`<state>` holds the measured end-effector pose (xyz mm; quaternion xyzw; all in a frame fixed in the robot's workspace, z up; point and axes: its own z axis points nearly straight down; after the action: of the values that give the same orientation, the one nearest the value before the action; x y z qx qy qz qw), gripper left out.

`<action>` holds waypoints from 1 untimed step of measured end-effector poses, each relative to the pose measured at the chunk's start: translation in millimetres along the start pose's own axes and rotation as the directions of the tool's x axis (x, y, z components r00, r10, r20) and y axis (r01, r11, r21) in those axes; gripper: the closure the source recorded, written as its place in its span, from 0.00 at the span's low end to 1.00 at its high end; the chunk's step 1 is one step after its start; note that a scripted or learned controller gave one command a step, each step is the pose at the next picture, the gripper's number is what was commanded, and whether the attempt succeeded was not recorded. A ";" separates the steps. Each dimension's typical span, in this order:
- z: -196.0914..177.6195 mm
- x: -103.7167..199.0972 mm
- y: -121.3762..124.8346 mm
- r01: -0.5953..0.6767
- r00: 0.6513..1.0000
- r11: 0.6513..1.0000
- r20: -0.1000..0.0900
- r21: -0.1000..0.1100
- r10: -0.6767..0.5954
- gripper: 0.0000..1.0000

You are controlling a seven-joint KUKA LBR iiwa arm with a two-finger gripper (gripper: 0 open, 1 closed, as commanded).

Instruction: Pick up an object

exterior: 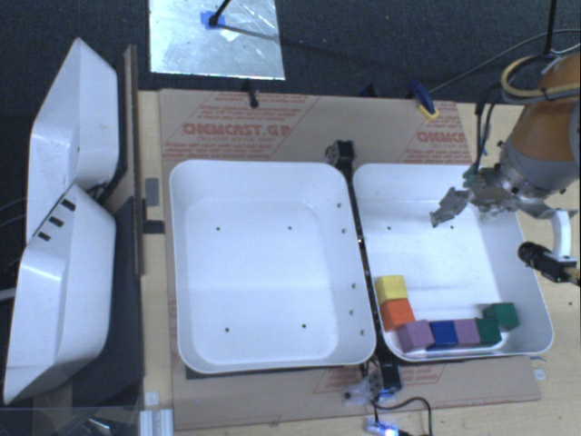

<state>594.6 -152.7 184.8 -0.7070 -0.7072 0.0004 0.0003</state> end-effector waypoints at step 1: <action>103.0 18.7 -13.9 0.000 1.000 1.000 -0.002 0.007 0.000 0.00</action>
<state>580.6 -134.1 81.8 -0.7069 -0.7073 0.0022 0.0035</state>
